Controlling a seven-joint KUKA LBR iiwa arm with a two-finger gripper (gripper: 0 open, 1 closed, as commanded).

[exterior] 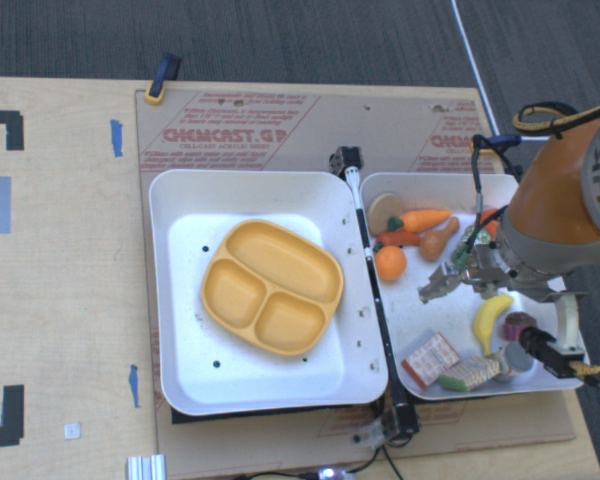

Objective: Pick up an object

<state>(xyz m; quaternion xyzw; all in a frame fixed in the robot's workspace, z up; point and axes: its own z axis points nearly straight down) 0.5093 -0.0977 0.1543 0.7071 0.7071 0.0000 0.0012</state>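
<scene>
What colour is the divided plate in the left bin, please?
Yellow-orange; the divided plate shows in the camera view.

Bright even light, soft shadows, sharp.

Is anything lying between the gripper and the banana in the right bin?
Nothing visible does. The gripper hangs over bare floor of the right bin, and the banana lies just to the camera's right of it, across bare white floor. The orange and carrot sit on the far side, out of that path.
</scene>
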